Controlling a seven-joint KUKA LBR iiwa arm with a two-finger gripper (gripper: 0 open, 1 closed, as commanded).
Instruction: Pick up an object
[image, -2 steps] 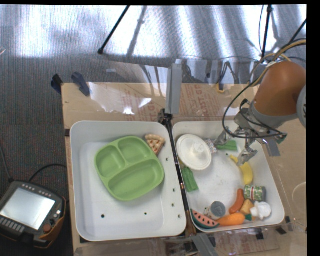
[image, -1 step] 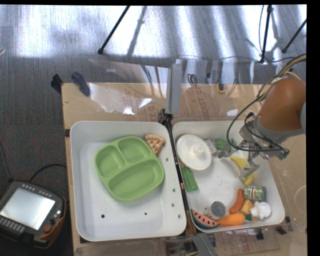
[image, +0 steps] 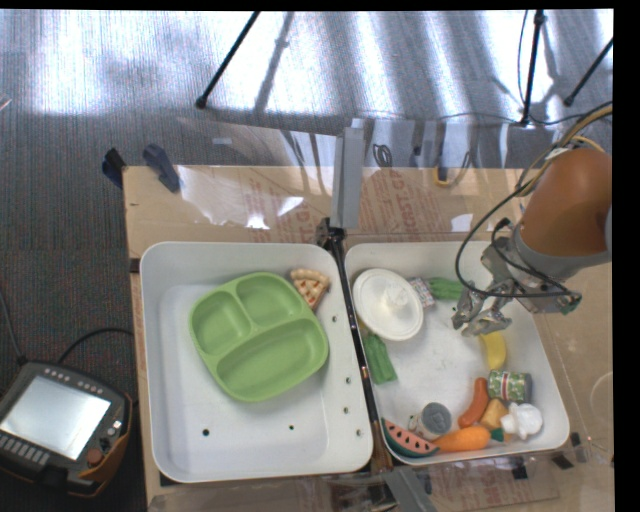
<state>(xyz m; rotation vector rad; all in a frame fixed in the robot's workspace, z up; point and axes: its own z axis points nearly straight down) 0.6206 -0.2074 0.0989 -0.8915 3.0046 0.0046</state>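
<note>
camera view: the gripper (image: 482, 320) was seen low in the right bin (image: 555, 385), just above the banana (image: 493, 349); finger state could not be told. nothing was lifted; the grasp remained undone.

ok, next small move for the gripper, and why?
Probably a short drop straight down onto the yellow toy banana: the gripper hovers just above its upper end in the right white bin, and nothing crowds that end.
</note>
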